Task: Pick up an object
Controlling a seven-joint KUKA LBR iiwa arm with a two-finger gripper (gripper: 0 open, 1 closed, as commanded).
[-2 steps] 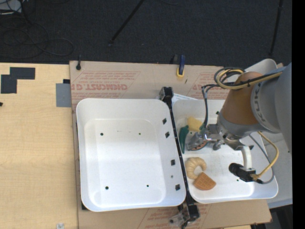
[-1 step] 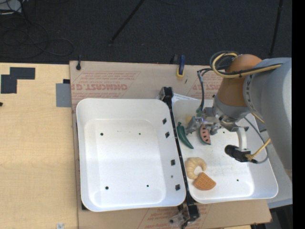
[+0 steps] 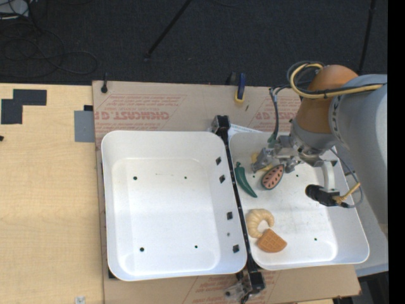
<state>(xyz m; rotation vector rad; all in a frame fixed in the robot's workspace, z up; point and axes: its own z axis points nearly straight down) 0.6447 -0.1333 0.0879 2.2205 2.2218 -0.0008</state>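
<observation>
Grey arm (image 3: pixel 354 116) bent low over right bin (image 3: pixel 329 246) — fingers (image 3: pixel 269 164) clamped on reddish speckled object (image 3: pixel 273 177).

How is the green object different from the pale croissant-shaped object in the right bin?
The green pepper-like piece is dark, long and thin; the croissant is pale beige, thick and curled. The green piece lies at the right bin's left wall, farther up in the view; the croissant lies lower, touching an orange wedge. Both lie in the right bin, left of the gripper.

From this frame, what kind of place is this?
Likely a robotics lab pick test bench: an arm reaches over two white bins, toy food such as a croissant lies in one, and cables trail on dark carpet behind.
</observation>
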